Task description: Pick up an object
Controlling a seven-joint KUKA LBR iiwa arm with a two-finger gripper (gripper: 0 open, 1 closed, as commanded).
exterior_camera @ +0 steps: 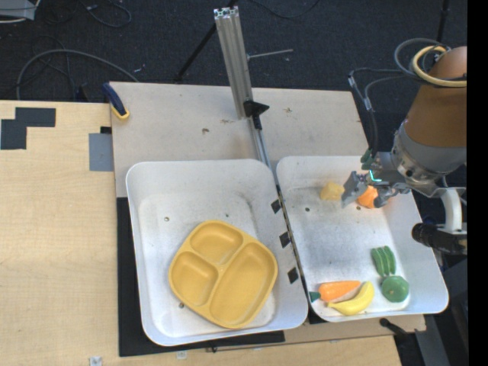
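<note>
While the claw (367,191) sits low in the right bin (335,239), upper right of frame, it looks clamped on a small orange piece (367,197), so the grab seems made; lifting's left. A yellow lump (331,192) lies just left of it.

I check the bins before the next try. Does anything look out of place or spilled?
Nothing stands out. The yellow tray lies flat in the left bin; the toy foods lie inside the right bin.
</note>
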